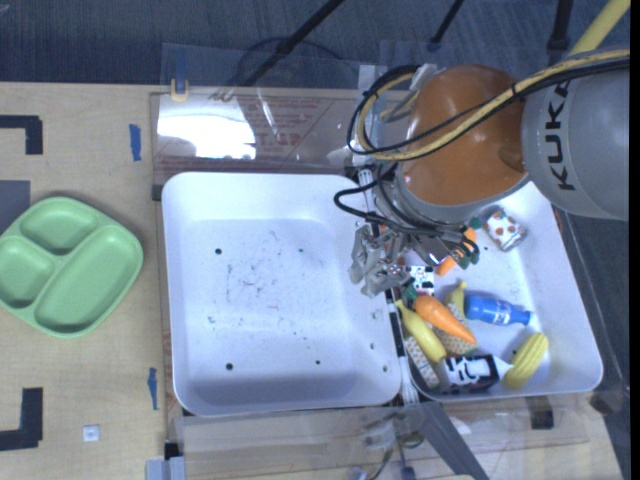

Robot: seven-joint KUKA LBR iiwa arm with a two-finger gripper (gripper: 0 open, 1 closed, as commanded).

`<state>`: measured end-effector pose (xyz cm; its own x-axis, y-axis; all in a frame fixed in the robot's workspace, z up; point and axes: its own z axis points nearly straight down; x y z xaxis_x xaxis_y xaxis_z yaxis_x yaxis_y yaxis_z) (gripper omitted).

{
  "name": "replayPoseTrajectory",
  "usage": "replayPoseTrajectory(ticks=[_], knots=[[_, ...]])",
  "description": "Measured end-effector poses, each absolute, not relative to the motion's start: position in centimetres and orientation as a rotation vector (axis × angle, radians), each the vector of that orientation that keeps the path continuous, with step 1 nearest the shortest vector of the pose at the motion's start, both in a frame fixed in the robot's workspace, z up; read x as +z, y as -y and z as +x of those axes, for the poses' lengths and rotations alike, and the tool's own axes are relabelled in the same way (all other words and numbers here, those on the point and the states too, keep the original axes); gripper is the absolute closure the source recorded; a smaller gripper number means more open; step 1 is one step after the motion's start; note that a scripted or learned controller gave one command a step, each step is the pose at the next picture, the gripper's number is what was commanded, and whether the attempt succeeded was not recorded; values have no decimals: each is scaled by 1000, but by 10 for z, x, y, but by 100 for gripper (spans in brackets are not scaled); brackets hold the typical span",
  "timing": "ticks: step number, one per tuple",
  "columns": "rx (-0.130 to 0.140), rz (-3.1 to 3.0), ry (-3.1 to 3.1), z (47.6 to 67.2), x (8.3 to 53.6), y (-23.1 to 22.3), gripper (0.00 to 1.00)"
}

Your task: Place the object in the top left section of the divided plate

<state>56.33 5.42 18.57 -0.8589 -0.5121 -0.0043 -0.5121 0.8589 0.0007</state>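
Two bins: side by side on counter.
Gripper: over bin divider; finger state cannot tell.
Divided plate: green, left on counter, well apart.
Objects: carrot, banana, blue bottle in right bin.

bench: wood | on it: green divided plate, left; two white bins

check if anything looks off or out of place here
The green divided plate sits outside both bins, on the bench at far left, away from the toys heaped in the right bin. The gripper hangs at the bins' shared edge.
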Motion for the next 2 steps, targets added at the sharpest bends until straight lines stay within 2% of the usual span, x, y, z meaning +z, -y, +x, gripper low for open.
replayPoseTrajectory(ticks=[1,2], knots=[[3,-1522,-2745,526,216,-74,100],[3,-1816,-2557,479,236,-172,100]])
